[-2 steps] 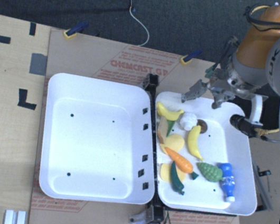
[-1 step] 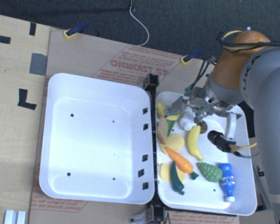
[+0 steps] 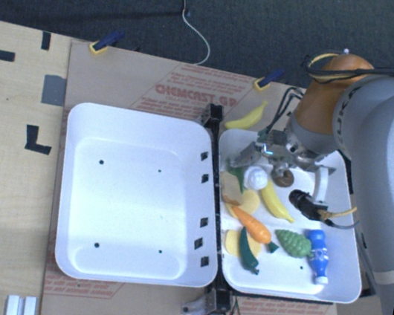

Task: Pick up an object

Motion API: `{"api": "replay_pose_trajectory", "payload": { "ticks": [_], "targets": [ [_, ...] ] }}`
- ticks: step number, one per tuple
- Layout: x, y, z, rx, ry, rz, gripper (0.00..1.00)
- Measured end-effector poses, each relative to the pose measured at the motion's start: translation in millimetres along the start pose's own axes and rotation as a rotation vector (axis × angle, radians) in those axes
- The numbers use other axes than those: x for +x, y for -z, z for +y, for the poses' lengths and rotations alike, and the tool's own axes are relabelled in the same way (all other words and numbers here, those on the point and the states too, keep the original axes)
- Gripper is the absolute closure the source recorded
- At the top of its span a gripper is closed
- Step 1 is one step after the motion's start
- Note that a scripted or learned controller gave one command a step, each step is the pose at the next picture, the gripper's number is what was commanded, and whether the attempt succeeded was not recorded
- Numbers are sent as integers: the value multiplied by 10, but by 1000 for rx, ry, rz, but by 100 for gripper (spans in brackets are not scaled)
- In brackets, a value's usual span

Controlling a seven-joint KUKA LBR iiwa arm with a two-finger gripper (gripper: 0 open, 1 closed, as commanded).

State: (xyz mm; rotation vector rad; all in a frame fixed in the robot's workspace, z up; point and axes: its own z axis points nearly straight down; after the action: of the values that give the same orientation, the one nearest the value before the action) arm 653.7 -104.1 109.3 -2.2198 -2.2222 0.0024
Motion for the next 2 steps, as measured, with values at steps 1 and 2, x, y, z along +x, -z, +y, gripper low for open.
{"api": "replay_pose_trajectory", "payload": {
  "ticks": [1, 2],
  "targets": [
    [-14, -269, -490, 4, -1, 1, 0],
    [59, -250, -1226, 3, -2, 2, 0]
  ]
}}
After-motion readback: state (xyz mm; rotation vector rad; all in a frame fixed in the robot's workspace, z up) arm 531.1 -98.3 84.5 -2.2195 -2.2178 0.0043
